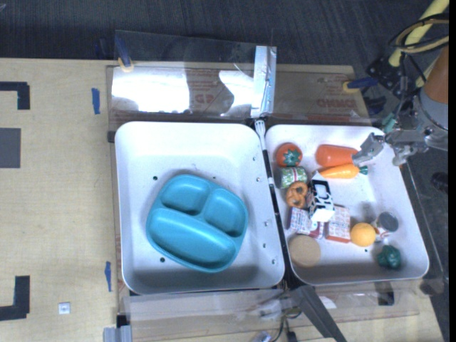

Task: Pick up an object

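Objects for picking lie in the right bin (413, 212), crowded toward its left and lower parts. Along the top: a red tomato-like item (288, 153) near the divider, an orange bell-pepper-like piece (335, 153) to its right, and an orange carrot (338, 171) lying crosswise just below that, green tip pointing right. Below the tomato sits a small green-patterned item (292, 176), then a pretzel-like brown piece (298, 193), then a black-and-white item (321, 197). Flat red-and-white packets (320, 223) lie near the middle; a tan round disc (305, 250) rests at the lower left corner. To the right are a yellow lemon-like ball (363, 234), a grey round piece (387, 221) just beside it, and a dark green item (389, 258) near the lower rim. Left bin (135, 162) holds a blue divided tray (197, 221), tilted, roughly centred. End effector (381, 144) is at the upper right corner of the right bin, above the rim area, near the carrot's green tip but apart from it; nothing visible between its fingers. Finger separation cannot be resolved at this resolution, so whether it is released or clenched: cannot tell. Grey arm (434, 112) enters from the right, with yellow cabling (420, 34) above it. Both bins sit on the wooden worktop (50, 205); a clear plastic panel (189, 84) stands behind the left bin.
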Tool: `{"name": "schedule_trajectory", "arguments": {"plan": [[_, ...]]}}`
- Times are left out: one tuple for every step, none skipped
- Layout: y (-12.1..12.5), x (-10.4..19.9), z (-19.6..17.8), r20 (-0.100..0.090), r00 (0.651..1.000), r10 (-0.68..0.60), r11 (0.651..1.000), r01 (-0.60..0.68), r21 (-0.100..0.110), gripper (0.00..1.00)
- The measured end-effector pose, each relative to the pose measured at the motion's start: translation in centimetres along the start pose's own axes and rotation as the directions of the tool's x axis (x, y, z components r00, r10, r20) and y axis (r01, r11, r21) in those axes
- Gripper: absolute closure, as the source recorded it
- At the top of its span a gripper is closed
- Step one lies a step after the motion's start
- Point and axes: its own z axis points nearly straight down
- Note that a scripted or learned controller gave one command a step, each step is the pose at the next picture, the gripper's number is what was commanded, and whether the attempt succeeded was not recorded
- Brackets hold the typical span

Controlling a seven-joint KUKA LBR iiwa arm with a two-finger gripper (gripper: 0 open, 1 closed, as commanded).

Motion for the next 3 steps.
{"name": "schedule_trajectory", "arguments": {"plan": [[3.6,-0.8,11.3,0.003,0.996,-0.091,0.996,0.091,-0.016,0.0],[3.8,-0.1,11.8,0.019,0.976,-0.216,0.976,0.217,-0.03,0.0],[4.0,-0.3,10.4,0.026,0.976,-0.215,0.976,0.216,-0.038,1.0]]}}
